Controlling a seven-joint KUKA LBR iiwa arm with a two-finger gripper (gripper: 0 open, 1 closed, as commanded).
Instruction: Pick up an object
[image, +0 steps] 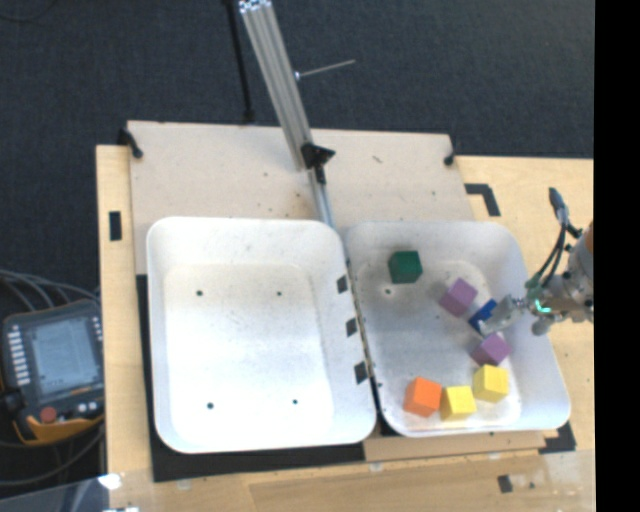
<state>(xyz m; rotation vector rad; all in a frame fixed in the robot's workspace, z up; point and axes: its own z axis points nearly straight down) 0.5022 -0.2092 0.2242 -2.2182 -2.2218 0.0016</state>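
Claw (503, 312) over right bin (430, 250), at blue block (483, 315), grip state unclear

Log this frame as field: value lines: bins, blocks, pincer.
left bin: no blocks seen
right bin: holds all blocks
green block: upper part, alone
purple blocks: one mid-right, one below it
blue block: between the purple ones, at the pincer tip
orange block, yellow blocks: near edge
pincer: at right rim, grasp unclear
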